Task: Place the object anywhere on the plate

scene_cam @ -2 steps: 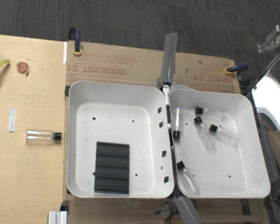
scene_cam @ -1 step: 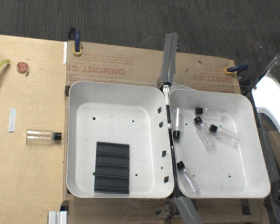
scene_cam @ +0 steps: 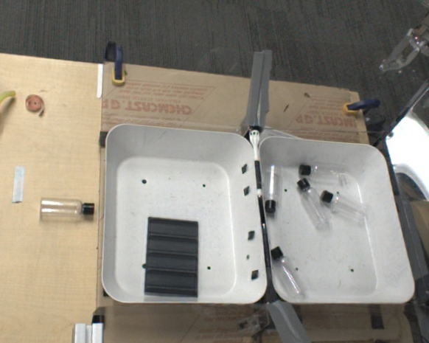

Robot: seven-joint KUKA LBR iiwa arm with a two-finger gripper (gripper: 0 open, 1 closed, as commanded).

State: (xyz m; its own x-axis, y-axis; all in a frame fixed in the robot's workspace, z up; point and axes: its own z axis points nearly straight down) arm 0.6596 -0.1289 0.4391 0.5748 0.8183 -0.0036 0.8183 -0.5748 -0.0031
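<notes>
1. While the grey arm's gripper (scene_cam: 415, 44) hangs high at the far right corner, well away from both bins, the step in hand is judged to be the first one: reaching for an object. The gripper is too blurred to tell whether its claw is spread or pressed together, and nothing is seen in it.
2. Doing this well means descending over the right shallow white bin (scene_cam: 386, 240) and choosing a piece lying apart from its neighbours and from the walls.
3. The left shallow white bin (scene_cam: 124, 197) holds only the target, a black ribbed rectangular plate (scene_cam: 171, 257) near its front edge. Any release point over its ribs should serve.
4. The right bin holds several small clear plastic vials with black caps. One clear vial (scene_cam: 339, 204) near the middle looks easiest to reach.
5. A vial against the dividing wall (scene_cam: 270, 188) and a front-corner vial (scene_cam: 286, 270) sit close to the bin sides and are likely awkward.
6. No vial lies on the plate yet.
</notes>
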